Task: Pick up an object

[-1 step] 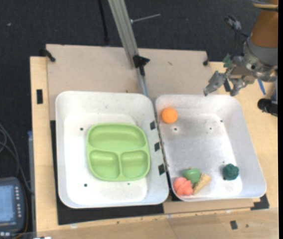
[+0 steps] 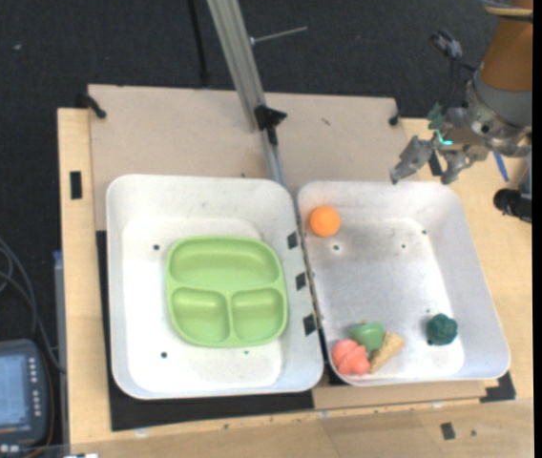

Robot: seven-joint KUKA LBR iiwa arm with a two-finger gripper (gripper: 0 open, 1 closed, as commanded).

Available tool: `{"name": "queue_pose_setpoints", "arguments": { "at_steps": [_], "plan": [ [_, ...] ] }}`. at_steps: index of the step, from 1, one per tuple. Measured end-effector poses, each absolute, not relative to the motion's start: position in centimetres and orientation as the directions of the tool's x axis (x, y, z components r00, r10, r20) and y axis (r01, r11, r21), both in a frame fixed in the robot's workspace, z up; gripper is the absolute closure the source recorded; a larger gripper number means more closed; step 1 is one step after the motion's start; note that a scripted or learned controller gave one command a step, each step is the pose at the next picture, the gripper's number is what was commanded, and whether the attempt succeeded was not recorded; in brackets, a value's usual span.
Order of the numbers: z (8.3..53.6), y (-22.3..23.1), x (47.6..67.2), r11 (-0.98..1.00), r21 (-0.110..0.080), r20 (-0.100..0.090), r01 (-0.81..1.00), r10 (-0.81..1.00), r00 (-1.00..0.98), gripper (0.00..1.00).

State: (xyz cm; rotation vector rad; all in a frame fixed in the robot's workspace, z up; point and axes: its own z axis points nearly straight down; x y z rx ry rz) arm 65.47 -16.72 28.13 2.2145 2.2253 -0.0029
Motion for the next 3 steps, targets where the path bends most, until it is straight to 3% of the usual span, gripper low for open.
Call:
{"name": "queue_pose_setpoints", "arguments": {
  "at_steps": [3],
  "plan": [
    [12.3,-16.7,65.7,0.000,-0.005,-0.002,1.000,1.000,0.000,0.00]
  ]
}}
